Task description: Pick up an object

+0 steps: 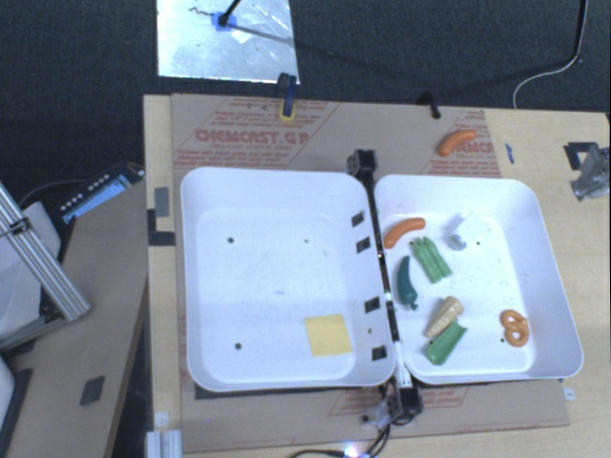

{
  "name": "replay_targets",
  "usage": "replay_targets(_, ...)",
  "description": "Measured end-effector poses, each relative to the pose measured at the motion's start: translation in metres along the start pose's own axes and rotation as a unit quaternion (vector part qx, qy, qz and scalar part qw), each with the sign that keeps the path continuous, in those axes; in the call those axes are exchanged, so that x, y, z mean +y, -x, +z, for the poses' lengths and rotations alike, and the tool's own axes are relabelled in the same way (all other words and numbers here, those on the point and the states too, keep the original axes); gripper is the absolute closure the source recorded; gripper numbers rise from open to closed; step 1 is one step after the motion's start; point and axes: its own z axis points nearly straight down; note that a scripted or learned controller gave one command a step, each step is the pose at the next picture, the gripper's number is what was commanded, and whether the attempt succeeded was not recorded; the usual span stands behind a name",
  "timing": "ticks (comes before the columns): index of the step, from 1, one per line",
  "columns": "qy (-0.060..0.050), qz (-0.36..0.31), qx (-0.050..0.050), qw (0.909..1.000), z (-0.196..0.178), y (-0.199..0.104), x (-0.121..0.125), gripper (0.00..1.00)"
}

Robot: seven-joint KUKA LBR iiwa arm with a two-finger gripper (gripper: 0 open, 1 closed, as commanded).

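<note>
Right bin [552, 284]: orange sausage [404, 229] near divider; pale small item [456, 232] beside it; ridged green piece [430, 259]; dark teal pod [407, 282]; tan piece [444, 315] touching green piece [445, 343]; pretzel [515, 327] well apart, toward right wall. Left bin [205, 256]: yellow square [328, 335] near front. Second sausage [456, 142] on board [248, 132] behind bins

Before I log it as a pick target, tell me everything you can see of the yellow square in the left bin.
The yellow square is a thin, flat piece, plain pale yellow, like a toy cheese slice. It lies flat on the floor of the left bin, near the front right corner, turned slightly off the bin's edges. Nothing touches it besides the floor; it lies alone, apart from the walls.
</note>
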Motion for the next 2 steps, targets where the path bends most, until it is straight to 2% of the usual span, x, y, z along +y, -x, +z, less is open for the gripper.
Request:
replay_targets(1, -0.009, -0.002, 0.002, 1.0000, 0.105, -0.050, -0.001, 1.00)
replay_targets(2, 0.006, -0.002, 0.001, 1.0000, -0.060, -0.084, 0.002, 1.00)
